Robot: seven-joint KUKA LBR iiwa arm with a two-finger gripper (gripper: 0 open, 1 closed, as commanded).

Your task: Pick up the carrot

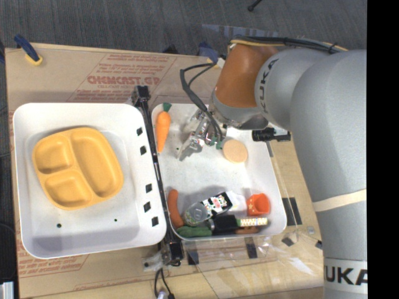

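Left bin (25,167) holds a yellow divided tray (76,167). Right bin (265,167) holds the carrot (162,129) at its far-left corner; gripper (194,139) hangs beside it, fingers parted, grasping nothing. Tan disc (235,151) lies nearby.

The cardboard sheet (118,73) under the bins bears red print; the large line reads approximately "CHEMCAST GP", and the smaller lines around it are too fine to read. The arm (324,123) carries "KUKA" in dark letters near the orange band and again, partly cut off, at its lower section.
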